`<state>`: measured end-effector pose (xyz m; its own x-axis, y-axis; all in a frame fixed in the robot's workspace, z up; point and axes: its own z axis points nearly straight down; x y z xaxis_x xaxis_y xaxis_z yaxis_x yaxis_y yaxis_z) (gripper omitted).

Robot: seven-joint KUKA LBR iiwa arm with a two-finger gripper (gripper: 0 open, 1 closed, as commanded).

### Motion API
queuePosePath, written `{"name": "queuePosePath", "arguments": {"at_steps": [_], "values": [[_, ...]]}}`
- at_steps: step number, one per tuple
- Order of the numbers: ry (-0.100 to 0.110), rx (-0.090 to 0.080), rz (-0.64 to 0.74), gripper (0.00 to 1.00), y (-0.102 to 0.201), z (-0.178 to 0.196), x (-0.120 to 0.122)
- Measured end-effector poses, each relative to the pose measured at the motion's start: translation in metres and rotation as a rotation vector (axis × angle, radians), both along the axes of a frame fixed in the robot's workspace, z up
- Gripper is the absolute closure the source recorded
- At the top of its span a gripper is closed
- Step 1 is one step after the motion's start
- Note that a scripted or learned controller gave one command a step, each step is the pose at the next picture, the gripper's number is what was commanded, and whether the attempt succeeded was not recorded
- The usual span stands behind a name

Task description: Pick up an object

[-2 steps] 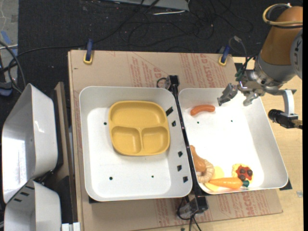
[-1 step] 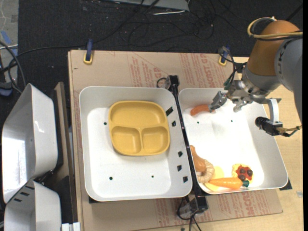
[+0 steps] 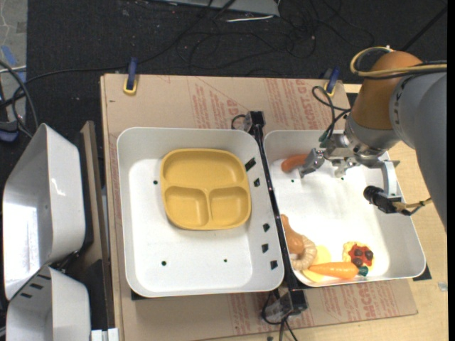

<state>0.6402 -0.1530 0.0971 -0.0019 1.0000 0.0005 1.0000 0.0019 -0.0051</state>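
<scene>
The task looks barely begun: nothing is lifted, and every object lies on a bin floor. The gripper (image 3: 313, 163) hangs low over the far part of the right bin (image 3: 398, 261), its arm reaching in from the right. Whether the jaws are spread or closed I cannot tell; they are small and dark against the white floor, and nothing shows between them.

The likeliest target is the small orange-red sausage (image 3: 291, 163), lying just beside the jaws on the side towards the divider between the bins, perhaps touching them. Its long axis runs roughly across the bin, from the divider towards the jaws, tilted slightly, with the nearer end pointing at the jaws.

Well away from the jaws, towards the near rim of the same bin, sits a cluster: a carrot (image 3: 333, 268) lying lengthwise along that rim, a tan piece of food (image 3: 293, 240) by the divider, and a small yellow toy (image 3: 357, 253). Beyond the divider, a yellow plate (image 3: 206, 189) rests in the left bin (image 3: 135, 212).

What remains is closing on something and lifting it.
</scene>
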Motion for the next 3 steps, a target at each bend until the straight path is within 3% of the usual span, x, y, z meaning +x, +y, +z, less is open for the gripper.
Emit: {"name": "queuePosePath", "arguments": {"at_steps": [1,3], "values": [[-0.008,-0.002,0.001,1.00,0.000,0.014,0.002],[-0.011,-0.002,0.001,1.00,-0.010,0.108,0.006]]}}
